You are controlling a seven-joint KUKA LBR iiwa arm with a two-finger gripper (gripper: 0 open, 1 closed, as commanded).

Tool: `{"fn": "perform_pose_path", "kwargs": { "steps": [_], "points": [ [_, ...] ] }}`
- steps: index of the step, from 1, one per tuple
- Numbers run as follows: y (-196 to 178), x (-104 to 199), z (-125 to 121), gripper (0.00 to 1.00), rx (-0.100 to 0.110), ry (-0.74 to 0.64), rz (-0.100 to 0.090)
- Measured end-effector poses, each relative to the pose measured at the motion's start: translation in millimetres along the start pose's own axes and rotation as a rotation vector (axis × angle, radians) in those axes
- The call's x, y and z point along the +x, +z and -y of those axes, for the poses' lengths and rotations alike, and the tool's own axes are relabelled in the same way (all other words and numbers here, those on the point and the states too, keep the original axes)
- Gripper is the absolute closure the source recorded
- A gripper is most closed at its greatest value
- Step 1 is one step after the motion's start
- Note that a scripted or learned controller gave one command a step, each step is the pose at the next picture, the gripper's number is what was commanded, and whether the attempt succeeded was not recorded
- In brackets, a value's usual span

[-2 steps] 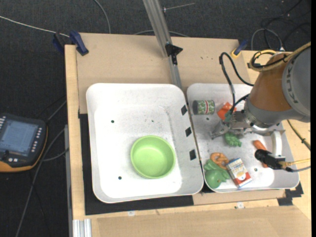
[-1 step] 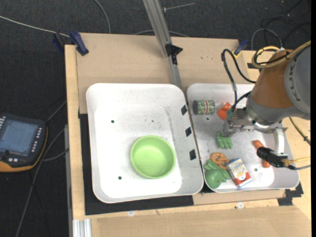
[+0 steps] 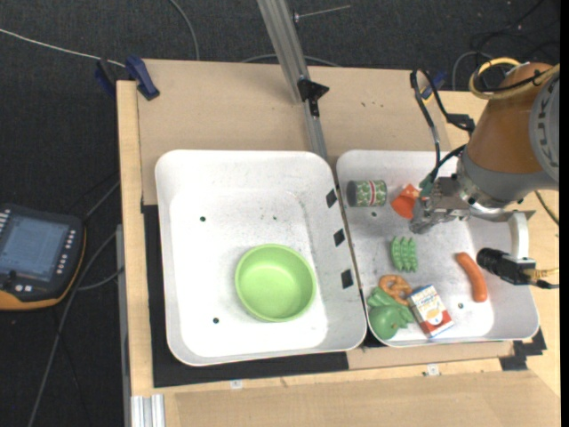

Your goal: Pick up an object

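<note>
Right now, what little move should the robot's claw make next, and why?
Probably a short drop straight down. The grey two-finger gripper hangs over the right white bin, just beside the small orange toy, and no object is visibly between its fingers. The green ridged block lies a bit farther off, so the orange toy looks like the nearest pick.

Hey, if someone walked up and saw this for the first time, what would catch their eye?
Probably the lime green bowl sitting alone in the left bin. Next, the grey and orange arm reaching in from the right, its gripper low over the right bin, beside a small orange piece and a green can, with more toys heaped toward the near edge.
</note>
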State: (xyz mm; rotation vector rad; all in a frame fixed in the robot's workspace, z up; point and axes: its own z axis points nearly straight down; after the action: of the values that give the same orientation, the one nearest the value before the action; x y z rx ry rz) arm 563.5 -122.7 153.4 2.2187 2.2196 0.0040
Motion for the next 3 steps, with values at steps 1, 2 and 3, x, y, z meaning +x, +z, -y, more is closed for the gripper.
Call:
{"fn": "perform_pose_path", "kwargs": {
  "steps": [1, 2, 3],
  "points": [
    [-50.6, 3.4, 8.0, 1.0, -0.001, 0.0, 0.0],
    [-111.9, -0.6, 3.5, 1.0, -0.001, 0.0, 0.0],
    [-97.6, 50.9, -3.0, 1.0, 0.004, -0.004, -0.002]
  ]
}}
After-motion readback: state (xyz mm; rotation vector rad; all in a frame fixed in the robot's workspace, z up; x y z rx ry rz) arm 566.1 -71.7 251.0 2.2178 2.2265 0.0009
